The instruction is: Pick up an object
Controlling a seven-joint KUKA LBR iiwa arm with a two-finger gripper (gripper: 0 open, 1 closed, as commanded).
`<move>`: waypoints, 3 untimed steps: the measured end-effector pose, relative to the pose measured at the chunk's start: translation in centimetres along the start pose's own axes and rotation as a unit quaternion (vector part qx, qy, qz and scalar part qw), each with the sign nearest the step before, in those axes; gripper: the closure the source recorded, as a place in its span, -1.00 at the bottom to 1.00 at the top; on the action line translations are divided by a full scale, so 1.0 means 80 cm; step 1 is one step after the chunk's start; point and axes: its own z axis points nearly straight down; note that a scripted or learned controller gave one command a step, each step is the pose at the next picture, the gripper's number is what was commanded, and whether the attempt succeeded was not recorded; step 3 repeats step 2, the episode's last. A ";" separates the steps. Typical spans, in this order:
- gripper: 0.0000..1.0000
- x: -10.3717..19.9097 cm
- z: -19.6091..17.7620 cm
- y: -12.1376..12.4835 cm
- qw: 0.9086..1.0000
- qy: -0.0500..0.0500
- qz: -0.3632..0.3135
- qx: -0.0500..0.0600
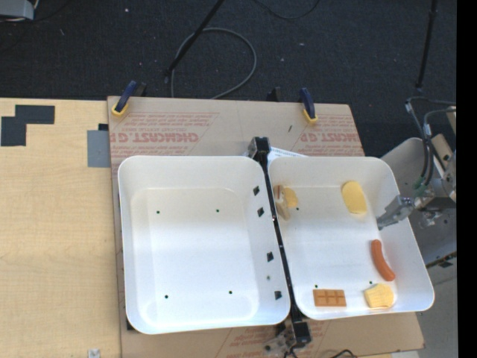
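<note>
The right bin (350,177) holds several toy foods. A tan bread roll (288,198) lies against the divider at its left wall. A yellow lemon-like piece (354,197) sits at the upper right. A red-orange sausage (382,259) lies near the right wall. A brown waffle (329,297) and a yellow cheese chunk (379,296) rest along the front wall. My gripper (393,215) hangs at the bin's right rim, just above the sausage and to the right of the lemon piece, touching none of them. The grey arm (436,177) behind it is cut off by the view's edge.
The left bin (149,192) sits beside the right one, joined by a black divider strip (270,230). Both rest on a cardboard sheet (223,129) held by two blue-yellow clamps (124,101). A wooden table top (52,237) spreads to the left.
</note>
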 end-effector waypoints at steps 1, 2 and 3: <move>-1.00 -0.042 0.205 -0.015 1.000 0.002 0.001 0.006; -1.00 -0.040 0.246 0.101 1.000 0.000 -0.001 0.001; -1.00 -0.040 0.246 0.101 1.000 0.000 -0.001 0.001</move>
